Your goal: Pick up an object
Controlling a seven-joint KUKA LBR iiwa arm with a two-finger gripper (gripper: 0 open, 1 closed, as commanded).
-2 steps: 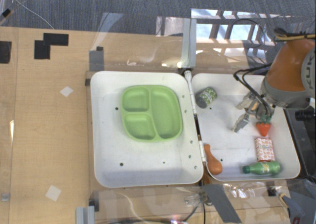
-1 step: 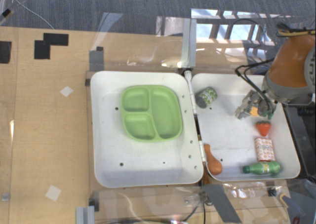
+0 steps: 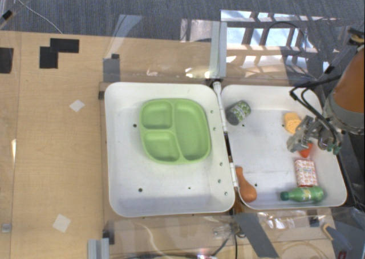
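Tabletop (image 3: 51, 155) carries two white bins side by side. Your left bin (image 3: 122, 195) holds the green divided plate (image 3: 174, 130), out of play. The right bin (image 3: 268, 155) is the pick area: green bottle (image 3: 302, 195), red-and-white carton (image 3: 305, 172), brown pear-shaped piece (image 3: 245, 187), grey-green ball (image 3: 238, 112), yellow piece (image 3: 292, 121). Your gripper (image 3: 305, 138) hangs low over a small orange-red item (image 3: 306, 151), the likely target. You cannot tell how far the fingers are spread; nothing is visibly held.

The pincer (image 3: 300, 141) partly hides a small red-orange object (image 3: 306, 151)
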